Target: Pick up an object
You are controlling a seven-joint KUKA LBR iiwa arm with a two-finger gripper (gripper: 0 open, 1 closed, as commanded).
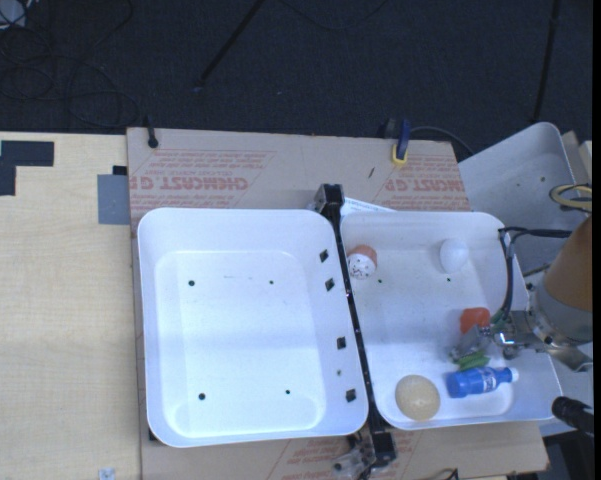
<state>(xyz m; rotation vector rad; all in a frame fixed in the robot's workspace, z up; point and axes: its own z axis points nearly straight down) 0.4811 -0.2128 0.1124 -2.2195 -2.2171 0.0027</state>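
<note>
White bins (170,258) hold a blue bottle (477,380), cream ball (417,396), orange piece (474,319) and white ball (453,255).

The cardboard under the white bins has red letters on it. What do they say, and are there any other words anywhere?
"CHEMCAST GP": red print on the cardboard sheet, upside down in this view, behind the left bin.
The same red print shows behind the right bin, partly covered.
More red print on the cardboard's front edge, too cut off to read.
The blue bottle has no label I can read; too small.
</note>
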